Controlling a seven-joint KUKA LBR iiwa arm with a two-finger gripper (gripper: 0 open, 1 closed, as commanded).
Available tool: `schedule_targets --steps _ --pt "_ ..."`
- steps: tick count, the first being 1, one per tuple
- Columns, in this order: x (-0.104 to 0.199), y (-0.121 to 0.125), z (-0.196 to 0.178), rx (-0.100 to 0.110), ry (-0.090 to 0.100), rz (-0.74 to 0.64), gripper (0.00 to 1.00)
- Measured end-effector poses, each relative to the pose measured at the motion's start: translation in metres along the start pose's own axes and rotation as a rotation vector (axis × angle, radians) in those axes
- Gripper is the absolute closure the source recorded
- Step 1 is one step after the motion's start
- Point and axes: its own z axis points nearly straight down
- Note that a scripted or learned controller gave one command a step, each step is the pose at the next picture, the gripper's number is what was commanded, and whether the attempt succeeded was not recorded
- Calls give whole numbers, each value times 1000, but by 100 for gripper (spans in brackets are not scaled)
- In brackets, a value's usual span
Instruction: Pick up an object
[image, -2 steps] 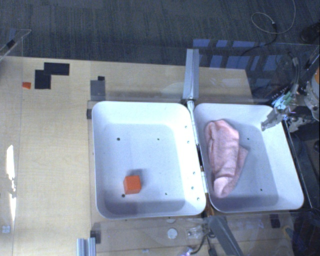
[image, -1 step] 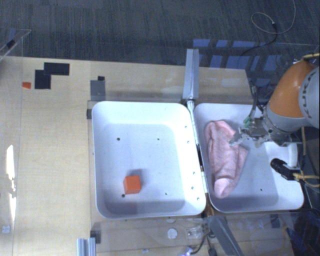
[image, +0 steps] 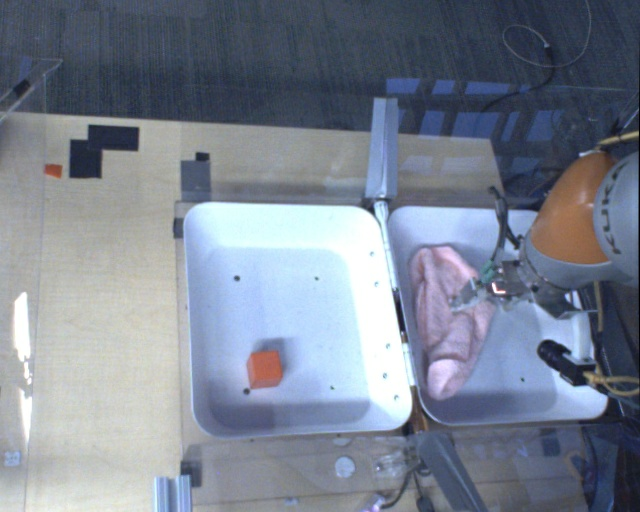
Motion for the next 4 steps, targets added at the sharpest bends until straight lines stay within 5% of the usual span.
schedule_targets --steps 1,2,3,4 --pt "19 19 0 1 -1 -109 0" --pt "21 23 -12 -6 1 -111 100" --pt "21 23 -12 -6 1 -111 0" --pt "21 26 2 5 2 -139 0"
